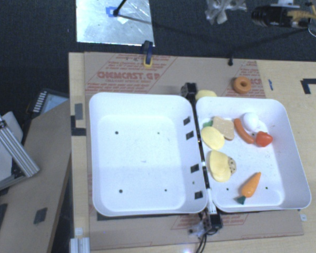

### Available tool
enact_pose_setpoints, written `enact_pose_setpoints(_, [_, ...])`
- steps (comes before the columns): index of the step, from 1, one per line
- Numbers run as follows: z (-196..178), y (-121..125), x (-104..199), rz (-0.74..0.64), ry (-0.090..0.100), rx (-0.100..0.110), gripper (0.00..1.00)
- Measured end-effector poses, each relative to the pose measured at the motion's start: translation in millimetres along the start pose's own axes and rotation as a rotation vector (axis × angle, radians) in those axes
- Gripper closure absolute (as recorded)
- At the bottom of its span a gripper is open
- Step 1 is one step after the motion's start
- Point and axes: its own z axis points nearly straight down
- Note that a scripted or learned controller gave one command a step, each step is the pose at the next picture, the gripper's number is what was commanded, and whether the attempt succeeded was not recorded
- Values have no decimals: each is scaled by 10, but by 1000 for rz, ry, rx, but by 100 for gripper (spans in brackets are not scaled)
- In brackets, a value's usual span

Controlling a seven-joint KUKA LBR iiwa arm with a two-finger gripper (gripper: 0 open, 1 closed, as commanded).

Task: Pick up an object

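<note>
The right bin (292, 157) holds several toy foods. A white egg (250, 121) lies near its back, touching an orange-red sausage (243, 130) and a red tomato piece (263, 138). A tan bread slice (224, 127) overlaps a yellow oval piece (213, 137) by the left wall. Nearer the front lie a second yellow oval (219, 165), with a speckled cookie (231, 165) tucked against it, and an orange carrot (250, 184) with a green end. The left bin (102, 107) stands beside it.
On the cardboard behind the right bin sit a brown donut (242, 85) and a yellow rounded object (205, 95) against the rim. A blue and yellow clamp (147, 53) grips the board's back edge. A shiny sheet (114, 13) lies on the floor behind it.
</note>
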Motion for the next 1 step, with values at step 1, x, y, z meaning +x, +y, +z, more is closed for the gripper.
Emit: enact_pose_setpoints(1, [-1,-7,-654,0,0,1,100])
